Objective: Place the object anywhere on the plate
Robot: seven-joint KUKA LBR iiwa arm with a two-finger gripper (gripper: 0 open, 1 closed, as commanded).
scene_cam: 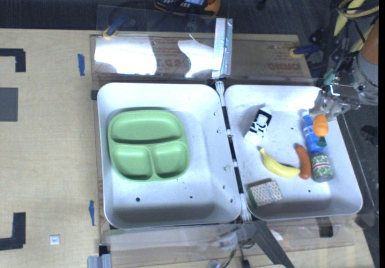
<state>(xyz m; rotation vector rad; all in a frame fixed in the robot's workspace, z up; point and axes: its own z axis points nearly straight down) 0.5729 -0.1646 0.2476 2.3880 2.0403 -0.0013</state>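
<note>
A green divided plate [146, 143] lies in the left bin [126, 203] with nothing on it. The right bin [340, 200] holds the loose objects: a yellow banana [278, 165], a red sausage-shaped piece [302, 161], a blue bottle [309, 135] with an orange piece [321, 126] against it, and a green-labelled can [322, 167]. My gripper [326, 103] hangs over the far right corner of the right bin, just above the blue bottle and orange piece. Nothing is visibly held in it.
A white and black card [259, 123] lies near the right bin's centre back. A speckled tan block [264, 193] sits at its front. A ridge [230, 140] divides the two bins. A clear panel [156, 50] stands behind the left bin.
</note>
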